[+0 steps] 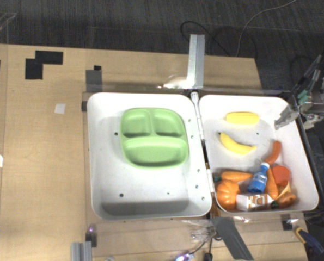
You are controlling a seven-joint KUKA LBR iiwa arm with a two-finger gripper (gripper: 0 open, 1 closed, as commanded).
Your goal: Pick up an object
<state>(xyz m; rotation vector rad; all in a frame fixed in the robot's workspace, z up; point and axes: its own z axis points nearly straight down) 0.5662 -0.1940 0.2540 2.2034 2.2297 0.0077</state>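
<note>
The right bin [300,145] holds a yellow lemon-like piece [242,118] at the back and a banana [236,144] just in front of it. Along its front lie an orange carrot [236,175], a blue bottle [258,179], a small pumpkin [225,193], a white-and-brown packet [254,202], a red-orange piece [280,174] and a long orange pepper-like piece [274,151]. My gripper [288,117] hangs over the bin's back right corner, right of the yellow piece, with nothing seen in it.
The left bin [104,162] holds a green divided plate [153,136]. A metal post [196,61] rises behind the seam between the bins. Cables and dark floor lie beyond the bench at the back and right.
</note>
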